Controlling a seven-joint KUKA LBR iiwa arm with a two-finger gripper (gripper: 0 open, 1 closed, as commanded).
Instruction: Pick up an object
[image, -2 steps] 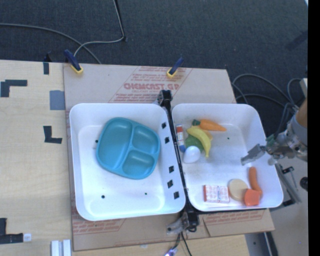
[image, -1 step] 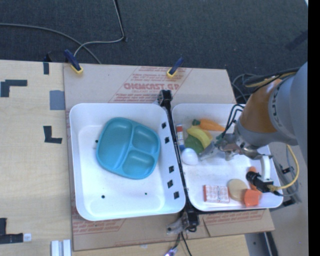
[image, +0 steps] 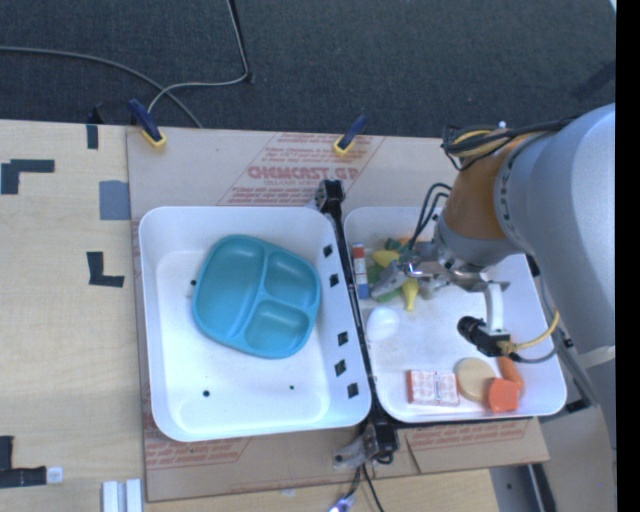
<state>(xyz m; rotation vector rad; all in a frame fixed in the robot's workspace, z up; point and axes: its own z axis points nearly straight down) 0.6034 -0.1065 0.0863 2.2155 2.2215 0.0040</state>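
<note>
Yellow and green small toys (image: 392, 272) are crowded against the left wall of the right bin (image: 540, 405), near its far corner, and the gripper (image: 412, 270) is set low among them; whether anything is pinched cannot be told. A neighbouring piece could be caught or pushed aside by the crowding, or the wall struck. A blue divided plate (image: 256, 296) lies in the left bin (image: 160, 330). Both bins rest on printed cardboard (image: 290, 175) clamped over a pale wooden bench (image: 60, 330), with dark carpet (image: 350, 60) beyond its far edge.

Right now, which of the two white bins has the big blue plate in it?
The left shallow white bin holds the light-blue divided plastic plate. The right shallow white bin holds small toys instead, with the gripper over them.
</note>
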